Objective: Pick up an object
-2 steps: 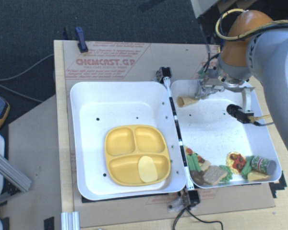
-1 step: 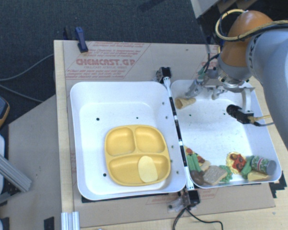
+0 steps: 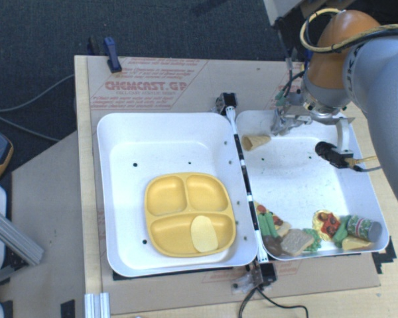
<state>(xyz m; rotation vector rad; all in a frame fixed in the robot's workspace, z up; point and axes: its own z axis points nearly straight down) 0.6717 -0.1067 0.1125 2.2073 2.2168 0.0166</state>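
Bare floor mid right bin (image 3: 298, 177)

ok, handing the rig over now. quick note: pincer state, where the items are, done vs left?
Pincer: low over the far end of the right bin, beside a tan wedge piece; grip state unclear, nothing seen held.
Toy food pile at the right bin's near edge.
Left bin: yellow divided plate with a pale oval piece on it.
Done: no pick.
Left: grasp and lift one object.

Two white bins (image 3: 119, 138) are sitting side by side, one yellow tray (image 3: 179, 204) is lying in the left (carrying one pale disc (image 3: 203, 233)).
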